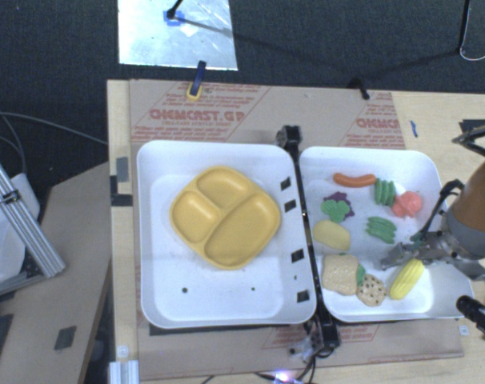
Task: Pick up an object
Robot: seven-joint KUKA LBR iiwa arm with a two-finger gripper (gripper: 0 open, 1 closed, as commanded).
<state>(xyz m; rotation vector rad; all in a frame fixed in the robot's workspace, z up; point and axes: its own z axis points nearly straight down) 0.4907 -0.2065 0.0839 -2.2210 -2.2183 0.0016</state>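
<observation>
The toy corn cob [407, 279] lies in the right bin [434, 298] toward five o'clock, long axis running from seven to one o'clock, yellow and ridged. The gripper [398, 256] hovers just above it at eleven o'clock, fingers apart, clamping nothing.

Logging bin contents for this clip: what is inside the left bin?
The left bin holds one yellow divided plate, lying flat near the middle with its three compartments bare. Whatever sits under the plate is covered.
</observation>
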